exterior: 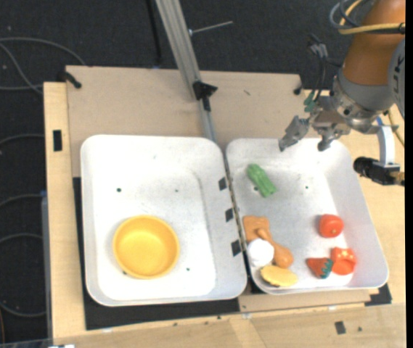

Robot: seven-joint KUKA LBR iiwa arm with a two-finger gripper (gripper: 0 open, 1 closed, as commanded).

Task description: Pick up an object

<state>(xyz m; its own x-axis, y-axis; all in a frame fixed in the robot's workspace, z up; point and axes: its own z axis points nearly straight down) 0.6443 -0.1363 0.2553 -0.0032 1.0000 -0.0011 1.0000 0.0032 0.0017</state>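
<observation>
My gripper (308,139) hangs over the far edge of the right bin (304,187), fingers spread apart and nothing between them. Below it in that bin lies a green pickle-shaped piece (261,180), towards the left. Nearer the front are a red tomato (329,225), a red strawberry-like piece with a green stem (334,262), a white egg (260,252), an orange-brown piece (258,230) and a yellow banana-like piece (279,275). A yellow bowl (146,246) sits in the left bin (141,172).
A slanted metal rail (181,46) rises from behind the bins, ending at a black clamp between them. Black clips line the seam between the bins. Cables lie on the dark floor at left.
</observation>
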